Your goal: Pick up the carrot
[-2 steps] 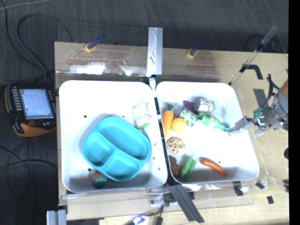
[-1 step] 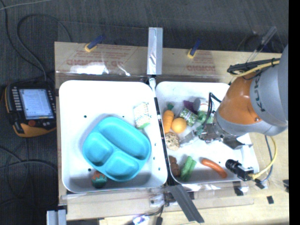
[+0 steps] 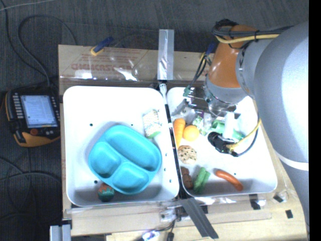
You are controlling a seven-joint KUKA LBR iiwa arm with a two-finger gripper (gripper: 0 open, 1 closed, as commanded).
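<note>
The carrot (image 3: 178, 130), orange and tapered, lies in the right bin (image 3: 261, 169) against the divider between the bins, pointing along it. An orange round fruit (image 3: 191, 133) touches its right side. My gripper (image 3: 194, 110) hangs over the upper left part of the right bin, just above and right of the carrot's upper end. Nothing of the carrot shows inside it. The grey arm with its orange band (image 3: 224, 67) comes in from the upper right and hides the bin's back area.
In the right bin lie a speckled cookie (image 3: 187, 154), a brown piece (image 3: 186, 175), a green vegetable (image 3: 201, 178) and a red-orange sausage-like item (image 3: 229, 179). The left bin (image 3: 80, 104) holds a blue divided plate (image 3: 125, 157), a white-green packet (image 3: 151, 123) and a small dark item (image 3: 105, 191).
</note>
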